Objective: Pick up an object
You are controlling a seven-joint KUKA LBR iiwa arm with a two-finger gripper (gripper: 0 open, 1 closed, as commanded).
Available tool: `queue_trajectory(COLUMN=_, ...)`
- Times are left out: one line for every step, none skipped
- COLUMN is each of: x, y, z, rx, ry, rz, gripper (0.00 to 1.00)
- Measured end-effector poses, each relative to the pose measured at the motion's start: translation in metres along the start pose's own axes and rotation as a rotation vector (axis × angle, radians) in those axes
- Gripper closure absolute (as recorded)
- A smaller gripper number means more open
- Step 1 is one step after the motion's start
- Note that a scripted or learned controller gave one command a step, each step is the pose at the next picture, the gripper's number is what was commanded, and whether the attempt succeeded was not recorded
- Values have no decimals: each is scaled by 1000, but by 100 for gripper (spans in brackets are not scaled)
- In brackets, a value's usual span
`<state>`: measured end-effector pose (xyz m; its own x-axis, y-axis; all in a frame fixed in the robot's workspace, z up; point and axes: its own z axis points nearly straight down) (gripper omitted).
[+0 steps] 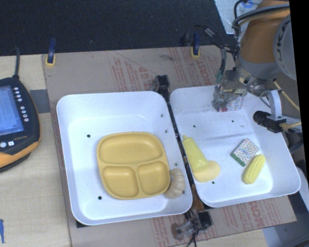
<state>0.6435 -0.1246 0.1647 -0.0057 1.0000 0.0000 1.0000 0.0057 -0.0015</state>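
Claw (226, 99) of the grey arm hangs low over the far corner of the right shallow white plastic bin (282, 189), its tip just above or touching a small pale patterned item (235, 103) there. Whether its fingers stand apart or together I cannot tell, as the wrist and cables crowd over them.

Judging from this, the pick could fail in a few ways. The patterned item lies close to the bin's far wall, so a finger may land on the rim or wall instead of straddling it. It also looks flat, so the fingers may close on nothing or merely push it into the corner. The other candidates lie well apart from the claw, toward the bin's near side.

Counted: two white bins side by side on the bench. The right one holds four things: the patterned item under the claw, a pale yellow rubbery bottle-shaped toy (199, 159) against the left wall, a small green-and-white patterned block (245, 151), and a yellow plastic corn cob (254, 169) just beside that block. The left white bin (74, 115) holds two: one yellow three-compartment plastic tray (132, 163) and one beige lumpy shell-like piece (175, 184) touching its near right corner. One orange-edged handheld screen pendant (3, 122) rests on the bench at far left.
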Motion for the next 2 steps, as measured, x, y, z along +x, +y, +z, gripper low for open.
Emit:
queue_trajectory(x=0, y=-1, z=1, rx=2, ry=0, rz=1, gripper=0)
queue_trajectory(x=-60, y=12, z=47, rx=1, ry=-1, rz=4, gripper=0)
